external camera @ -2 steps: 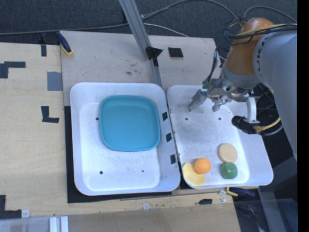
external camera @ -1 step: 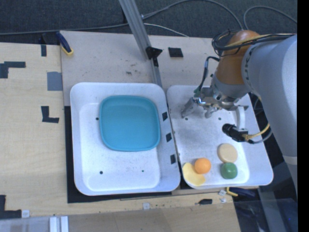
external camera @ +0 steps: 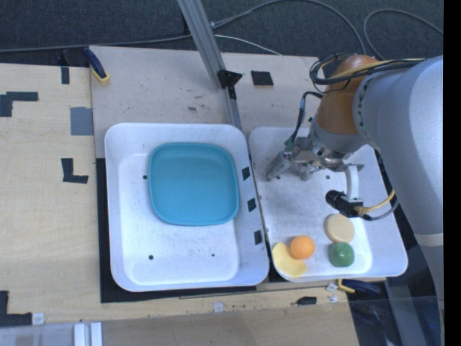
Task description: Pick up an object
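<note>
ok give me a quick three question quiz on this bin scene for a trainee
1. True or false: the blue plate lies in the left bin.
2. Which sits nearest the orange ball? A) green ball B) yellow piece C) beige disc
3. Fill in: the gripper hovers over the ___ bin, away from the objects.

Key: 1 true; 2 B; 3 right

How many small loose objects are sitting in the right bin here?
4, clustered at its near edge: a yellow piece in the corner, an orange ball touching it, a beige disc, a green ball. The arm may hide more.
</note>
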`<action>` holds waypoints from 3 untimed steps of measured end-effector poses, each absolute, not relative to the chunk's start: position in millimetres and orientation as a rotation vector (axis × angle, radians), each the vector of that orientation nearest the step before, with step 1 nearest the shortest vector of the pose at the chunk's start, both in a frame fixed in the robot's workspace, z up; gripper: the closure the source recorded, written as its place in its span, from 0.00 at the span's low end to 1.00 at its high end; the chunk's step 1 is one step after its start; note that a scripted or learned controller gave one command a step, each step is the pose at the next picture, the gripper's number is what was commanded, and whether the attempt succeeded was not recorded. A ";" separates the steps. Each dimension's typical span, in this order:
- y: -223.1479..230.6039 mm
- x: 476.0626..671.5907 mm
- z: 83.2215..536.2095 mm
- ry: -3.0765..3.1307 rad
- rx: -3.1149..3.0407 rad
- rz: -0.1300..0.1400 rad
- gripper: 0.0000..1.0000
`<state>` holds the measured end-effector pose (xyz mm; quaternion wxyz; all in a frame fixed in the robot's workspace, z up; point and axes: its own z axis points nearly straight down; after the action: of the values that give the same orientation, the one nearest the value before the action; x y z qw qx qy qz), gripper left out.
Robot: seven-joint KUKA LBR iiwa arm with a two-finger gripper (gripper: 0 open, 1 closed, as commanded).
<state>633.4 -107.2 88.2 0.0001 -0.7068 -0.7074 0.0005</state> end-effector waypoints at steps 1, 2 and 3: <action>-107.3 634.1 99.9 -2.224 -2.221 -0.001 1.00; -114.8 639.8 157.3 -2.224 -2.223 -0.004 1.00; -109.7 649.7 209.8 -2.225 -2.223 -0.004 1.00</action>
<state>649.7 -109.7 209.8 -0.0017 -0.7068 -0.7074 -0.0014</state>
